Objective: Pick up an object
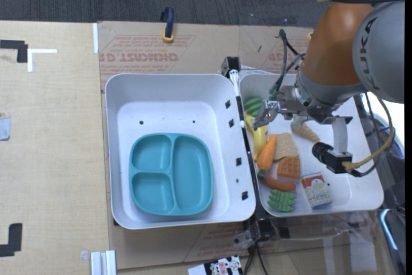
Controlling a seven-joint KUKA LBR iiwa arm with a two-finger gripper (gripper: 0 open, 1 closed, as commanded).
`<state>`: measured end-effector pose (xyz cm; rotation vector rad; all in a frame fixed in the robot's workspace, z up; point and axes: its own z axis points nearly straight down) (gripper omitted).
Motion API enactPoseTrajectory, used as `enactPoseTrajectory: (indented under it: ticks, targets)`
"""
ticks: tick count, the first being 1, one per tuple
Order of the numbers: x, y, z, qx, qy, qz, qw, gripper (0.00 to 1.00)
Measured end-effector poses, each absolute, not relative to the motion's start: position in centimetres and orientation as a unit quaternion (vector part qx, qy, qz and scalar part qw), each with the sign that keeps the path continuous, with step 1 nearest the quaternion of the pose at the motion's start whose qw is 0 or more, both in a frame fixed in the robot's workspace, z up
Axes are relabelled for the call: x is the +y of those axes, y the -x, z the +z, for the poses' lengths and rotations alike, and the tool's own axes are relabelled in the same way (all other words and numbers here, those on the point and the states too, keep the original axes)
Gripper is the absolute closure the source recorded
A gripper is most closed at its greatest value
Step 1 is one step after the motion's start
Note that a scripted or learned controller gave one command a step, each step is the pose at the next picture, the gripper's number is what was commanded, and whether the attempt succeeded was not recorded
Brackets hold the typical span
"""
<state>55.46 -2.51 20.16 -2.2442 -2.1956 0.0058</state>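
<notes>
From my station I see the arm (351, 42) reaching in from the right and hanging over the right bin (364, 193), its bulky orange-and-grey wrist covering the bin's far half, so the gripper (278, 109) is mostly tucked beneath it; only some metal hardware pokes out on the left near the bin wall, and I cannot tell whether it is open or closed, nor whether anything sits in it. The toy food is heaped against the right bin's left wall, which I judge is simply where loose pieces have slid together. In that heap a yellow banana (259, 136) lies just beside the wall with an orange carrot (267, 152) touching it; the carrot's long axis runs on a slant, its upper end toward the arm and its lower end toward the wall. Near them are a tan slice of bread (285, 147), a waffle piece (289, 168), a green leafy piece (283, 201) and a small red-and-white carton (317, 190) standing a little apart to the right. The left bin (161, 90) holds a teal divided plate (172, 174) lying flat, its two small compartments to the left. I judge the pick has not landed yet, and the crowded pile makes a clean grasp on one piece tricky.
</notes>
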Motion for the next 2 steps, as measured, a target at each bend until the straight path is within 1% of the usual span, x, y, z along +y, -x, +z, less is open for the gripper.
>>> enactPoseTrajectory:
  ticks: [1,2]
  targets:
    - [-8.2,-51.2,19.1,-0.73,0.683,0.0011,0.001,0.0]
    - [-9.7,-51.6,9.1,-0.69,0.724,0.0019,0.0,0.0]
